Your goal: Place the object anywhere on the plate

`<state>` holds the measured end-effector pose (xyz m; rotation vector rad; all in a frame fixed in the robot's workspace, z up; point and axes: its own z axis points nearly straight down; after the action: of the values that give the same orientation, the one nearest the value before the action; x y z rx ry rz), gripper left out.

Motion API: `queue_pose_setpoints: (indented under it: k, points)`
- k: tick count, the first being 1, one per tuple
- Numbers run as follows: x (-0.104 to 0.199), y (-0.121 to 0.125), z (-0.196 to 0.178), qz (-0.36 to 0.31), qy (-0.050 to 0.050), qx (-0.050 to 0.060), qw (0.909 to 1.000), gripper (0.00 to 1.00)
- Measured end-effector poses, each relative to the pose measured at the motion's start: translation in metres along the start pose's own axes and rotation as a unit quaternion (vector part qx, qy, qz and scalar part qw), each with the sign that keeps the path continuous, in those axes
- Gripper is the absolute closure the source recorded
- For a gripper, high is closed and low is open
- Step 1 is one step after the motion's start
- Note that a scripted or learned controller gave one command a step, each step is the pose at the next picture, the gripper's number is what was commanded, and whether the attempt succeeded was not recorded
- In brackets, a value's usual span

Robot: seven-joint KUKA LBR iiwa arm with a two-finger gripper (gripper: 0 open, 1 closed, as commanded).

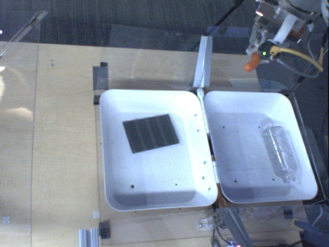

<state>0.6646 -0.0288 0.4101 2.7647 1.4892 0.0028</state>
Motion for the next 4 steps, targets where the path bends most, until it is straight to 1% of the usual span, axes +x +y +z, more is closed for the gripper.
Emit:
queue_pose_setpoints:
  k: [1,2,3,4]
  points:
    - [0.0,0.0,0.0,0.0,0.0,0.0,1.0,0.0]
    - [0.008,-0.024,0.211,0.133,-0.001,0.002,0.9911,0.0]
    - [0.084,-0.098,0.186,0.158,0.001,0.001,0.9874,0.0]
    - [0.086,-0.098,0.175,0.156,0.002,0.001,0.9877,1.0]
